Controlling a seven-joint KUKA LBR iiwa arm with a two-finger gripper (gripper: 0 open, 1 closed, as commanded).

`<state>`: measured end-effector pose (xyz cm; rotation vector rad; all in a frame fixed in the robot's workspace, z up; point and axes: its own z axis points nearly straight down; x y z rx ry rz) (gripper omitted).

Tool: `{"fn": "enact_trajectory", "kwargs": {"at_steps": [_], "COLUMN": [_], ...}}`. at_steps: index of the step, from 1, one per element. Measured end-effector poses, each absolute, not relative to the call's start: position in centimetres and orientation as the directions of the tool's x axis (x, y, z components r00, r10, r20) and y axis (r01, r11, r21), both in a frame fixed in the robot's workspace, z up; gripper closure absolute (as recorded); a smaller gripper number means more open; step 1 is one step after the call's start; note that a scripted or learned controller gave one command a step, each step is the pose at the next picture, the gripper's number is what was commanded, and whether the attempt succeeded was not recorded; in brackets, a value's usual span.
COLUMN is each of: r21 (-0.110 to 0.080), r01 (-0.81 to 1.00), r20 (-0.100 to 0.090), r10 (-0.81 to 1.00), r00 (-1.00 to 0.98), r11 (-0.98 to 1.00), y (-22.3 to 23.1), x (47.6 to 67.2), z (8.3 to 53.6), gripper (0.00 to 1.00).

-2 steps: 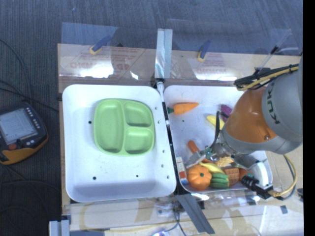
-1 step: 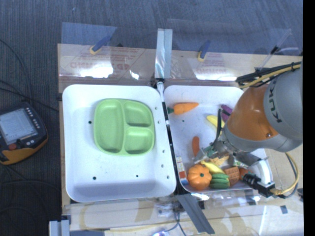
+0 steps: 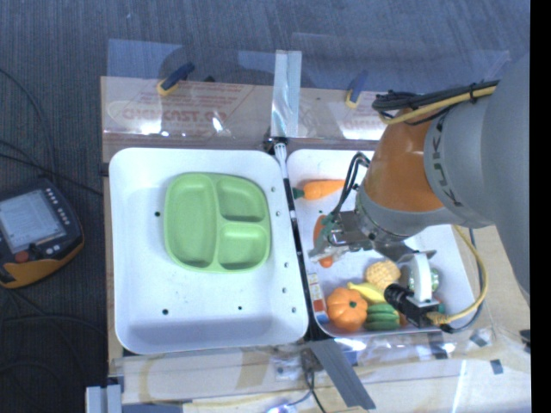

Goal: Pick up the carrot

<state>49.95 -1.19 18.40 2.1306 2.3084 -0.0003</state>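
Note:
The carrot [image 3: 323, 189] lies on its side at the far left corner of the right bin [image 3: 448, 243], its green top pointing toward the divider. My gripper [image 3: 332, 241] hangs low over the left side of that bin, a short way in front of the carrot and apart from it. A small orange and green piece [image 3: 322, 227] shows right at the gripper's left edge; I cannot tell whether it is held or just lying beneath. The grey arm with its orange band [image 3: 405, 175] covers the middle of the bin.
At the near end of the right bin lie an orange pumpkin-like toy [image 3: 346, 309], a yellow corn cob [image 3: 381, 273], a banana [image 3: 368, 292] and a green vegetable [image 3: 383, 318]. The left bin [image 3: 138, 317] holds a green divided plate [image 3: 217, 222].

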Motion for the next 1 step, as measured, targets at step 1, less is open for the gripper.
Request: {"fn": "enact_trajectory", "kwargs": {"at_steps": [1], "r21": [-0.004], "r01": [0.990], "r20": [-0.002], "r10": [0.990], "r00": [0.138], "r11": [-0.138], "y": [4.46], "x": [48.33], "z": [19.34], "gripper": [1.00]}}
